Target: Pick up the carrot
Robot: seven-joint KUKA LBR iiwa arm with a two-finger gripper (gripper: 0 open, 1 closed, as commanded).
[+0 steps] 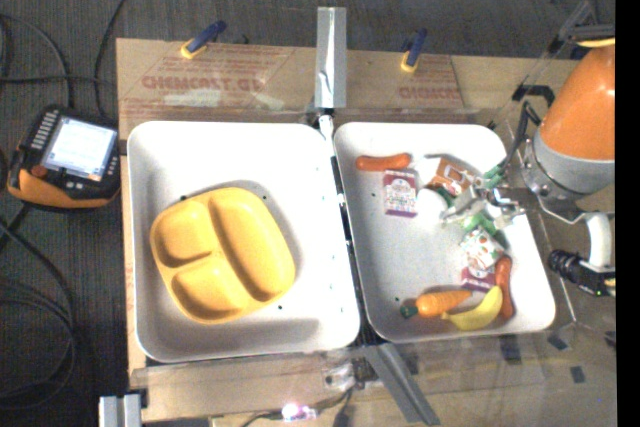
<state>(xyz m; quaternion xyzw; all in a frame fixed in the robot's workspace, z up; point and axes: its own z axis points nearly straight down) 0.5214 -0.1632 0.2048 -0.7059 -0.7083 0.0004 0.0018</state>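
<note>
The carrot [442, 302] is orange with a green stalk end on its left. It lies near the front edge of the right bin [375, 245], touching a yellow banana [478, 311] on its right. My gripper [478, 203] hangs over the right side of that bin, well behind the carrot and apart from it. The grey arm with its orange band [588, 115] reaches in from the right.
A red sausage [384, 161], a purple carton [401, 192] and a brown packet [448, 177] lie at the back of the right bin. A white packet [480, 253] and a red pepper [503, 277] sit just behind the banana. The left bin [150, 155] holds a yellow divided plate [222, 252].
</note>
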